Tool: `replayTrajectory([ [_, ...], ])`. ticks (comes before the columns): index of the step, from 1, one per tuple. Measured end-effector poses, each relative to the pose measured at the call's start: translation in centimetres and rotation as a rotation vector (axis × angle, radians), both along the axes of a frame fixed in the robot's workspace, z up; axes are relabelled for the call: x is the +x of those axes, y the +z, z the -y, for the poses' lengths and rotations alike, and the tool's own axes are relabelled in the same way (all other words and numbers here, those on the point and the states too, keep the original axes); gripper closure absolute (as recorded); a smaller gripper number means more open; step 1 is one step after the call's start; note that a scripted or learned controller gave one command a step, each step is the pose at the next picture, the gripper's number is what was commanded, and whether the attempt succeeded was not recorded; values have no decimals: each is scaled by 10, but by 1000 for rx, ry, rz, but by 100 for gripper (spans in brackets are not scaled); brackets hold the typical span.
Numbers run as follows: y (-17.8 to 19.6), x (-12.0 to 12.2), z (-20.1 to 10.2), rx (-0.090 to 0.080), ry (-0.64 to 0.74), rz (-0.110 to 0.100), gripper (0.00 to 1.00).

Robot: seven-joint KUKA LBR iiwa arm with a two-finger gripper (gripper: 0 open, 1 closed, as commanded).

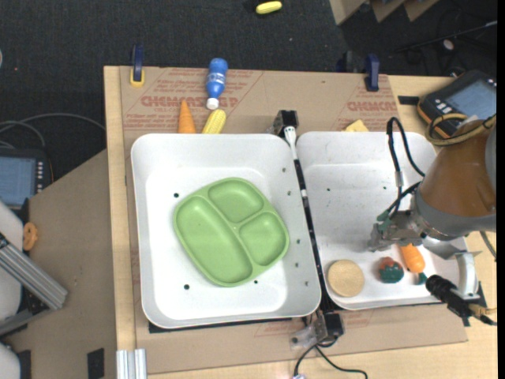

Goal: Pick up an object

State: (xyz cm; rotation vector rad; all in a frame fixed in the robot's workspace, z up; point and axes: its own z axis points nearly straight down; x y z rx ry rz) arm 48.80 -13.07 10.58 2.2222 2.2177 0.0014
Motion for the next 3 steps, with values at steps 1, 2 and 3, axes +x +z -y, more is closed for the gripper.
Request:
replayTrajectory([
  [1,84,52,-50,1,10,11,100],
  [2,79,48,-46,1,2,-2,0],
  [3,-22,53,52,0,-6,-8,0],
])
